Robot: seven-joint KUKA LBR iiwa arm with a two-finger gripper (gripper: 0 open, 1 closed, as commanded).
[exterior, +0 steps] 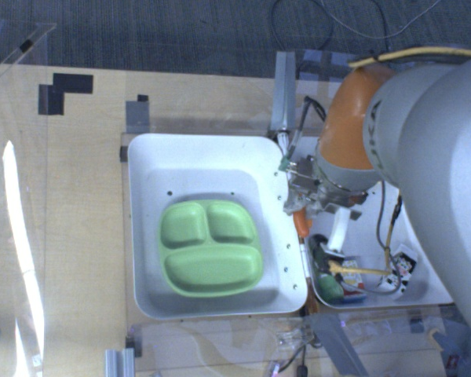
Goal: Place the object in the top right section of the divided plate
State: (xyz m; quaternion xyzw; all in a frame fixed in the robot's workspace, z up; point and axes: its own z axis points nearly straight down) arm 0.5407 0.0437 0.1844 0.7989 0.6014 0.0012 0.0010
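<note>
A light green divided plate [211, 247] lies in the left white bin [153, 163], with two small sections at its far side and one long section at the near side. My gripper [304, 203] hangs over the left edge of the right bin, just right of the wall between the bins. A small orange object [301, 225] shows directly below the gripper; whether it is held cannot be made out. The grey arm with its orange band [349, 124] covers most of the right bin.
In the right bin [424, 289], below the arm, lie several small items: a green piece [330, 287], a yellow stick-like piece [357, 270] and a white cylinder [337, 232]. Metal brackets [284, 85] stand behind the bins. Cables run over the floor at the back.
</note>
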